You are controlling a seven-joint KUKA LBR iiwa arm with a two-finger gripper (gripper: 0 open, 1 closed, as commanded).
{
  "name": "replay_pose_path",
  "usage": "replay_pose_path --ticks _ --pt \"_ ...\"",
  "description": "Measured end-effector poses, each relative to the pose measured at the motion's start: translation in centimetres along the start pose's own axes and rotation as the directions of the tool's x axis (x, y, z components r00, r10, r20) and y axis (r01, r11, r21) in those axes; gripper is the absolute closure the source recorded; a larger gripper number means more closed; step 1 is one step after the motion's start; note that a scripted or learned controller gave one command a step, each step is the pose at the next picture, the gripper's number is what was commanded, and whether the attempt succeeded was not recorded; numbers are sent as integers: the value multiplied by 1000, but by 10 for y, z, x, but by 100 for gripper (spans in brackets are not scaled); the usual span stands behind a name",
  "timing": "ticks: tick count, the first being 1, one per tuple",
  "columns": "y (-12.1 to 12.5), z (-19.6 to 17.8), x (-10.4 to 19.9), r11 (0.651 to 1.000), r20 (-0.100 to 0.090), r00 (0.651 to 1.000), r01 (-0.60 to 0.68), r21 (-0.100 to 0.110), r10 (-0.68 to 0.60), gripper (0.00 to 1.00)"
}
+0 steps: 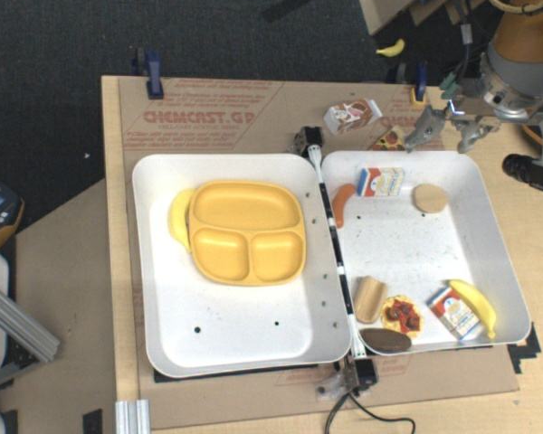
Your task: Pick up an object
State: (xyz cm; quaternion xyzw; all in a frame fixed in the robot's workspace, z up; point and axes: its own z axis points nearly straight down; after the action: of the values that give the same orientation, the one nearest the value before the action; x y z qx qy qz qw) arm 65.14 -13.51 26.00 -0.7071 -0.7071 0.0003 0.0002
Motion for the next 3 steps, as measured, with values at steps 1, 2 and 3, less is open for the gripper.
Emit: replay_pose_path --ticks 1,2,3 --pt "14 93 -90 1000 2 1000 -5 2 5 0" --pt "15 175 -43 1000 4 1000 6 7 -6 0" --pt "16 172 -82 1000 -22 1000 4 11 -4 0"
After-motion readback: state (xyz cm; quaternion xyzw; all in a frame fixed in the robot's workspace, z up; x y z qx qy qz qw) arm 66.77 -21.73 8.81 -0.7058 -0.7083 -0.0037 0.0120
